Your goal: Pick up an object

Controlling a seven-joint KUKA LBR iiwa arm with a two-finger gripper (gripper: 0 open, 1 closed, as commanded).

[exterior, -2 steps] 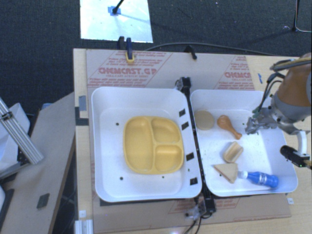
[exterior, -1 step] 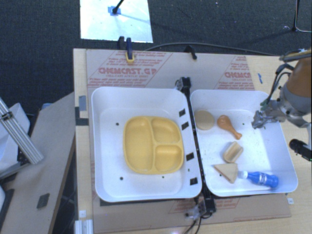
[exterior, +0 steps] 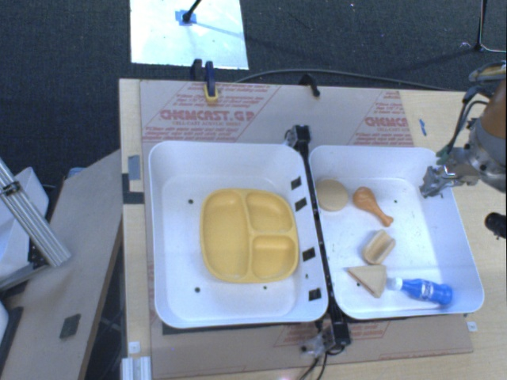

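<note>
The right bin holds a round tan cookie, an orange-brown drumstick, a tan bread piece, a beige wedge and a blue bottle with a white cap. A yellow divided plate lies in the left bin. My gripper hangs at the right bin's upper right rim, well right of the drumstick, with nothing visibly held.
The two bins sit on a brown board with red lettering. A blue and yellow clamp stands at the board's back edge. Black clips line the seam between the bins. A metal rail lies at far left.
</note>
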